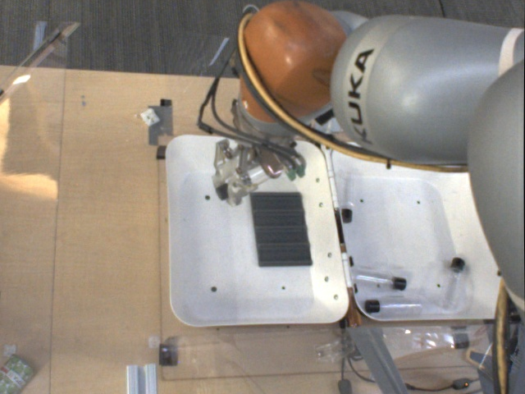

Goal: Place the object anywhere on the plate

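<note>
Two shallow white bins sit side by side on my wooden bench (pixel 82 245). The left bin (pixel 197 294) holds a dark ribbed rectangular plate (pixel 281 229), lying flat toward the bin's right half, its long side running far to near. My gripper (pixel 234 189) hangs just beyond the plate's far left corner, low over the bin floor; whether it is apart, together or clamped on anything I cannot tell, and I cannot make out any object in it. The right bin (pixel 426 212) holds several clear tube-like items with dark caps (pixel 385 282) along its near edge and right side. My arm (pixel 410 89), with its orange band (pixel 287 52), covers the far edges of both bins. White floor lies bare to the left of and nearer than the plate; bare bench extends left of the bins.
</note>
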`<state>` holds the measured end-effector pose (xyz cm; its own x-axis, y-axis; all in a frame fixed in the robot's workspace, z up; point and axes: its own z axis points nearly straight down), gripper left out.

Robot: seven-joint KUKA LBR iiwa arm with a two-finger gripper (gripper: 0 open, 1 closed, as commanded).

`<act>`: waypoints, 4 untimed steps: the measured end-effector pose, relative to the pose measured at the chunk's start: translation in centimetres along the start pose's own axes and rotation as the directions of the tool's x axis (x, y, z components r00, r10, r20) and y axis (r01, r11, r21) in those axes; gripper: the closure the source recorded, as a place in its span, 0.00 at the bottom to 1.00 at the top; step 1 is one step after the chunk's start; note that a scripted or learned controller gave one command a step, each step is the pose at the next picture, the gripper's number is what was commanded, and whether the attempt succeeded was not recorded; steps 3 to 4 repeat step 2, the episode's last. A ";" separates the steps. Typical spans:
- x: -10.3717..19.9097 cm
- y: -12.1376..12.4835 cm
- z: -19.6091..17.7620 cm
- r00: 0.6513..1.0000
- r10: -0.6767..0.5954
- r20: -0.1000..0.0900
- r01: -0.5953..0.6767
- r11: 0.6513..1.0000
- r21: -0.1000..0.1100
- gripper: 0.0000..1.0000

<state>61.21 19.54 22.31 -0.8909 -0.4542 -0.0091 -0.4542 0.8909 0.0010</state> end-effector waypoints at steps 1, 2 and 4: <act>-2.7 3.2 2.8 0.921 0.390 -0.001 -0.390 0.921 0.001 1.00; -1.3 3.8 9.9 0.989 -0.147 -0.001 0.147 0.989 -0.001 1.00; -1.3 3.8 9.9 0.989 -0.147 -0.001 0.147 0.989 -0.001 1.00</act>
